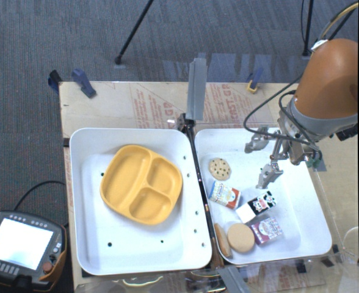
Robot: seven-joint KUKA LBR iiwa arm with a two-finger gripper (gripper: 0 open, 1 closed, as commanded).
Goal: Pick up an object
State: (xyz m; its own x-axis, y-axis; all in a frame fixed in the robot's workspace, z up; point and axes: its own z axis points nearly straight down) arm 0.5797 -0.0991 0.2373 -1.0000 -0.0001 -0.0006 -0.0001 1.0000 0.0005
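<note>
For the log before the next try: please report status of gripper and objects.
Gripper open, holding nothing, above right bin. Nearest: black-and-white carton, just below the fingers. Cookie to its left. Nothing in the way.

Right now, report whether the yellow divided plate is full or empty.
Empty. The yellow divided plate lies flat in the left bin, and its three compartments show bare yellow plastic.

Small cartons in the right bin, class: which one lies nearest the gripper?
The black-and-white carton. It lies just below the gripper, while the blue-and-orange carton sits farther left and the pink carton farther down.
</note>
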